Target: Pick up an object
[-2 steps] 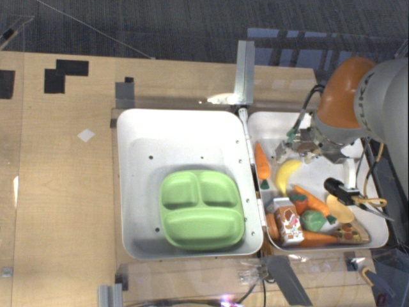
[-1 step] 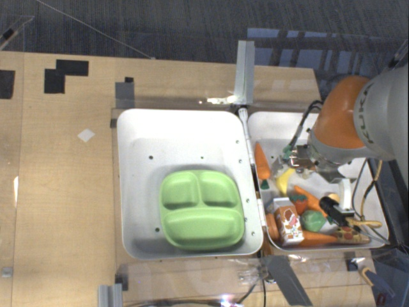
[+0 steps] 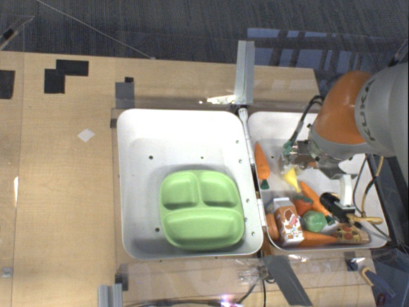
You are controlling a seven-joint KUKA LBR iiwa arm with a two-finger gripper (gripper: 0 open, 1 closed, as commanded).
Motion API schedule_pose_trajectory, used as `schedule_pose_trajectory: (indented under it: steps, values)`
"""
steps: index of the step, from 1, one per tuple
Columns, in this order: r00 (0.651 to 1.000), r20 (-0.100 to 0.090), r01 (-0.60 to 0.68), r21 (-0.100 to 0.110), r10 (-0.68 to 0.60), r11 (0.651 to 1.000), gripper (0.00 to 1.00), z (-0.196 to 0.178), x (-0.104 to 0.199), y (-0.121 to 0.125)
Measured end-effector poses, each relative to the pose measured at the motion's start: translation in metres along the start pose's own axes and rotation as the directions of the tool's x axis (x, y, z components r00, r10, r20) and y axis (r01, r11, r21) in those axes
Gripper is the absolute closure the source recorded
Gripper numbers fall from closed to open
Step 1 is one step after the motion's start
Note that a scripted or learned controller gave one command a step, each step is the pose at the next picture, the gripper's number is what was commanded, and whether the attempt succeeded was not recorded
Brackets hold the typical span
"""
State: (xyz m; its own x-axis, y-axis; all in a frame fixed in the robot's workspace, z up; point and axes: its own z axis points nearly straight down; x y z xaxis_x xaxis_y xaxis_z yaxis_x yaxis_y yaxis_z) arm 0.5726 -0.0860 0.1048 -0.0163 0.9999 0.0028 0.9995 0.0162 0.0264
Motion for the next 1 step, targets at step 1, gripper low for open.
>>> schedule_pose_trajectory:
  steps: [1]
  values:
    - [1.0, 0.002, -0.015, 0.02, 0.015, 1.0, 1.0, -0.0807, 0.0836, 0.0204]
